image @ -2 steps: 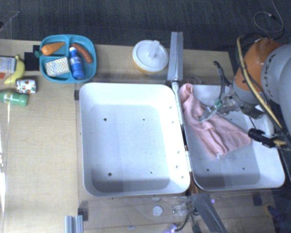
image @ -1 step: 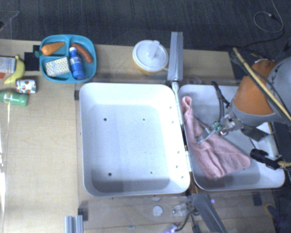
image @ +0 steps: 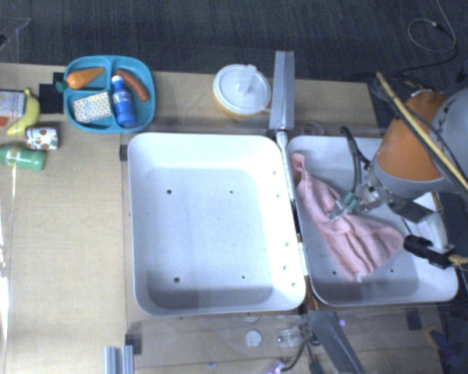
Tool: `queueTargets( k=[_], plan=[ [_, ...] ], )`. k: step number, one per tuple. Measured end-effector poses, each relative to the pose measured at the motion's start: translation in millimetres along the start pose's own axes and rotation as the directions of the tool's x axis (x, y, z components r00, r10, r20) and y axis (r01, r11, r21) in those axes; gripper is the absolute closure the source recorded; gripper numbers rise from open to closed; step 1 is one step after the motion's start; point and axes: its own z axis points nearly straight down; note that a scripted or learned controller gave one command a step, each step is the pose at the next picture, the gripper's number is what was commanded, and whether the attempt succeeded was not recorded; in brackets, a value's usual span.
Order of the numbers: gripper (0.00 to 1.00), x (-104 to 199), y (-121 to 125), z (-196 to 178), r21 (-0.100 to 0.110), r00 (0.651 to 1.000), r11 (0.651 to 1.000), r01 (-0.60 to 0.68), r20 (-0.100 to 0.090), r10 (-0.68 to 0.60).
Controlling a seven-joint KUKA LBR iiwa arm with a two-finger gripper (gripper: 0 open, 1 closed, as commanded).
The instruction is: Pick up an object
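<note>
Cloth: pink cloth (image: 345, 224) lies crumpled in the right bin (image: 421, 287), running from the upper left corner toward the middle.
Gripper: gripper (image: 351, 203) is down on the cloth's middle; whether it is clamped or apart cannot be told.
Bench: pale wood bench (image: 62, 248), dark floor beyond.
Blue tray (image: 147, 92): toy food in compartments, at far left.
Left bin (image: 210, 224): white, beside the right bin.
Lidded cup (image: 242, 89): behind the bins.

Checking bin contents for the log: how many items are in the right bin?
1: a pink cloth, lying from the right bin's upper left corner down to its middle. The gripper is over it. The arm covers part of the bin, so something may be hidden there.
</note>
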Motion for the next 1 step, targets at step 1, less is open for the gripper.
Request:
queueTargets(
  k=[1],
  plan=[
    [1.00, 19.9, 29.5, -82.1, 0.017, 0.990, 0.989, 0.144, -0.011, -0.144]
  ],
)
